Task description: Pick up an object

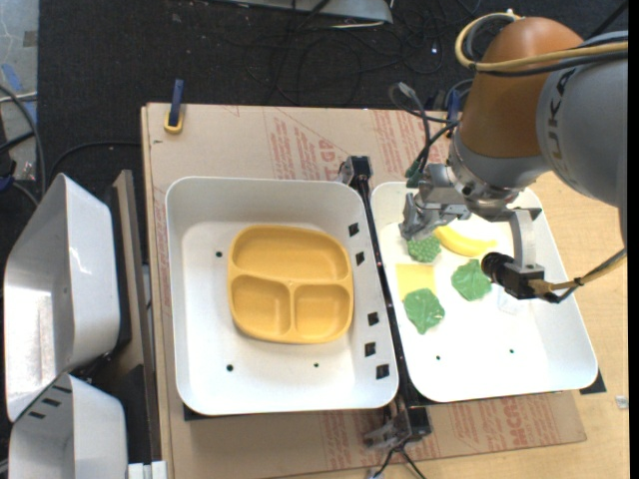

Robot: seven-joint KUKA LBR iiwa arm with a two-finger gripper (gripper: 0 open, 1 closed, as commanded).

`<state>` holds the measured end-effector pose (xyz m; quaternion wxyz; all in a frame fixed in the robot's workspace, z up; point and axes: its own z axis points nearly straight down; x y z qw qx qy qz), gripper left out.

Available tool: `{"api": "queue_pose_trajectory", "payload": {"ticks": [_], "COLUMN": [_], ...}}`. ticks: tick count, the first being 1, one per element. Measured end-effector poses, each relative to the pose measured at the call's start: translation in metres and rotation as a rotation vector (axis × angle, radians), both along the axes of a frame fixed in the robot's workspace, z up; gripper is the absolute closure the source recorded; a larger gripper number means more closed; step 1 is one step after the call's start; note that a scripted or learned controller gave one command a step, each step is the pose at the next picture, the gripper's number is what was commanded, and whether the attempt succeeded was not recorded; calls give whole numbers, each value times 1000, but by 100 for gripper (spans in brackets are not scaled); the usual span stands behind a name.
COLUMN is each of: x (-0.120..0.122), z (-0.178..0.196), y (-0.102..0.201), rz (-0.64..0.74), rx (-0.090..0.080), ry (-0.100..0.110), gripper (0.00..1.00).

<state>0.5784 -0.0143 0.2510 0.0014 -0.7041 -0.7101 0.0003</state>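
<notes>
1. Camera view, from above the bench: two white bins are seen side by side, the left bin (190,297) carrying a yellow divided tray (292,282), the right bin (539,367) carrying the small pieces to be picked.

2. The arm (559,98) is brought in from the right and low over the back of the right bin, so that the gripper (423,230) is lowered among the pieces there.

3. A dark green lumpy piece (423,250) is seen directly under the gripper, touching or nearly touching it. Whether the piece is actually caught cannot be told, as the tips are masked by the wrist; nor can it be told whether the pincer is apart or together.

4. Just beside it, a yellow banana-shaped piece (465,240) is lying partly under the arm.

5. Nearer the front, two lighter green pieces (423,310) and (470,281) are lying on a pale yellow flat patch (411,275) and on the bin floor, close together but apart from the gripper.

6. The dark green piece is judged to be the target, being the one beneath the tool; a lift is what would be called for next.
</notes>
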Motion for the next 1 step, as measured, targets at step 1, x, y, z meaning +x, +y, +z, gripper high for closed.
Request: {"api": "queue_pose_trajectory", "payload": {"ticks": [1], "x": [16], "z": [2], "y": [58], "rz": [1], "rx": [0], "ry": [-5], "gripper": [100]}}
